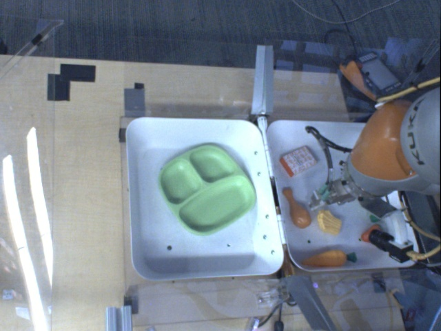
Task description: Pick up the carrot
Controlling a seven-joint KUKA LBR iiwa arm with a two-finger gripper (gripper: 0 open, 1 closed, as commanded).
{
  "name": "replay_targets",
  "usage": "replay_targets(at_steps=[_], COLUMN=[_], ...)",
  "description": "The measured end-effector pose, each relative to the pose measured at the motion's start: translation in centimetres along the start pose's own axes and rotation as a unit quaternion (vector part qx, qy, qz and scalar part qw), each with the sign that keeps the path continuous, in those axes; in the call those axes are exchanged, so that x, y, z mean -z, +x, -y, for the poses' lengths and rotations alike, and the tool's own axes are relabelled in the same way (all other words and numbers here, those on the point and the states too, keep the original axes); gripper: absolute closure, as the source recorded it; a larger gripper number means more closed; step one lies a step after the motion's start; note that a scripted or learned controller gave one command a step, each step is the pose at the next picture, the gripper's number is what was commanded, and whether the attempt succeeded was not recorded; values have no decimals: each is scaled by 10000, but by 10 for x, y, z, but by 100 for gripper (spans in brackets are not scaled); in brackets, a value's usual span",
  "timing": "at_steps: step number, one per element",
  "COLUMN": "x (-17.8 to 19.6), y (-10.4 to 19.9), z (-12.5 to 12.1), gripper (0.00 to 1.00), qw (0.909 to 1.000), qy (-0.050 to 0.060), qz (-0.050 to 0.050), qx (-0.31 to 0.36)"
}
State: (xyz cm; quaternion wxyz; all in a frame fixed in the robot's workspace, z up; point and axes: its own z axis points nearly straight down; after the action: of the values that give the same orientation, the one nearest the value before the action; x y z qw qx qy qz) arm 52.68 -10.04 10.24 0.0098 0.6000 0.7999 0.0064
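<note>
Two things could trick the jaws (329, 193), whose opening I cannot tell: the yellow cheese wedge (329, 221) lies just below, nearer than the small orange carrot (326, 258) farther below.

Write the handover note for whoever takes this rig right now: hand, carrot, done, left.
Hand: over the middle of the right bin, nothing seen in its grip; whether it is open or shut is unclear.
Carrot: lying on its side near the front edge of the right bin, apart from the hand.
Also in that bin: a small red and white box, a brown drumstick-shaped toy, a yellow piece.
Left bin: holds a green divided plate.
Done: arm is in the correct bin.
Left: move to the carrot, grasp, lift.
</note>
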Motion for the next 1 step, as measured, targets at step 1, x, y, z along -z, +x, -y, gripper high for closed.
replay_targets(at_steps=[1], x=[-11], y=[16], z=[20], gripper=[100], qw=[9842], qy=[1], qz=[10], qx=[-1771])
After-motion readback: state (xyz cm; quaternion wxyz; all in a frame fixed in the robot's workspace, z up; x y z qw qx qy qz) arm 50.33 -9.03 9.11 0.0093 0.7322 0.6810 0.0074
